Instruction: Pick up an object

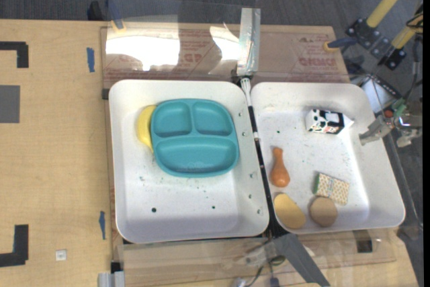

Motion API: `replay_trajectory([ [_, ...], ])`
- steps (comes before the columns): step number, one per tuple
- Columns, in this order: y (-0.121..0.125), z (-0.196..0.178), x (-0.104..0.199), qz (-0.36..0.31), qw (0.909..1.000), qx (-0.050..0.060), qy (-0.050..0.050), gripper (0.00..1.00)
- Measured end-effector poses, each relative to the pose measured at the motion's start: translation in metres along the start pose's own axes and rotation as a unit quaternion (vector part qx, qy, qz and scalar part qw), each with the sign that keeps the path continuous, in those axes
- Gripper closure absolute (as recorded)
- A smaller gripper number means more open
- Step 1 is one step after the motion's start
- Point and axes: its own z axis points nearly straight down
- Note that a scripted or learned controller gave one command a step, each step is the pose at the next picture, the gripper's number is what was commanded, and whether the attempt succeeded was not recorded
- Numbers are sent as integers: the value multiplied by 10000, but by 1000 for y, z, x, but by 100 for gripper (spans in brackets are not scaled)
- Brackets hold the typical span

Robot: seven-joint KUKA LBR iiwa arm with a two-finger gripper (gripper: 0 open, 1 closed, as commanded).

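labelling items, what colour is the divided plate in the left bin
Teal, a blue-green; the divided plate shows clearly in the camera view.

Yellow object (pixel 144 125) in left bin (pixel 127 212): mostly hidden under teal divided plate (pixel 195 136), only a crescent showing at plate's left edge; identity unclear. Black-and-white item (pixel 325 121) near right bin's (pixel 383 208) far edge: print too small to read. Grey hardware (pixel 388 129) at that bin's right rim cut off by frame edge.
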Motion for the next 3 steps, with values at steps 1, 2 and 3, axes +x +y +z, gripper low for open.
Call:
replay_trajectory([
  [1,-25,113,42,-205,9998,54,21,0],
  [2,-41,131,58,-2031,9791,-96,-31,0],
  [3,-23,46,46,-856,9963,-7,-1,0],
])
